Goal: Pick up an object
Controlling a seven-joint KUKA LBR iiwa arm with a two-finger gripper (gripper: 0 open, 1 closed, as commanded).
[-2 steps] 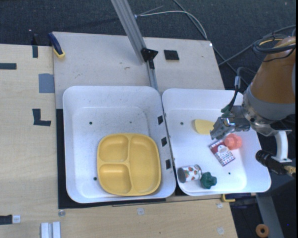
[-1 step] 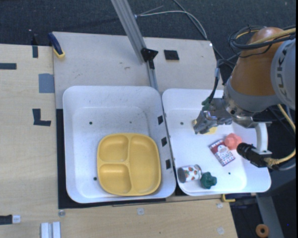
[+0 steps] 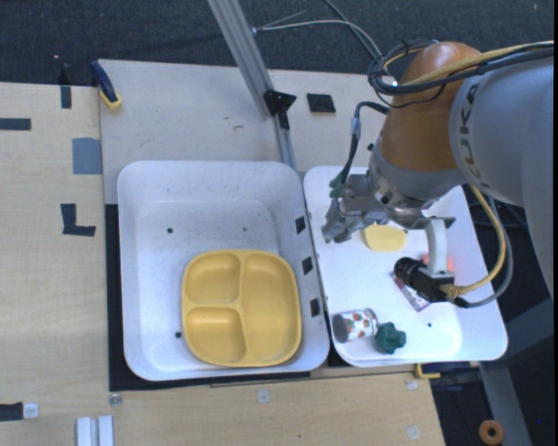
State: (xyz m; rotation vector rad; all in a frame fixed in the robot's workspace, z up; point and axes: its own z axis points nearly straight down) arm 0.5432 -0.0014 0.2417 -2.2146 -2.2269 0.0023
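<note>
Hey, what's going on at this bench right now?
A robot arm reaches in over the right bin, set to pick up an object. Its gripper hangs low near that bin's left wall, just beside a pale yellow object, and I can't see it holding anything. A white can with red marks and a green object lie near the bin's front edge. The left bin holds a yellow divided plate.

Bench: pale wood top, lighter board at rear.
- 2 shallow white bins side by side, touching: L bin, R bin.
- Dark tape marks, L side.
- Grey patch.
- Blue/yellow clamp, rear L corner.
- Black square, rear.
</note>
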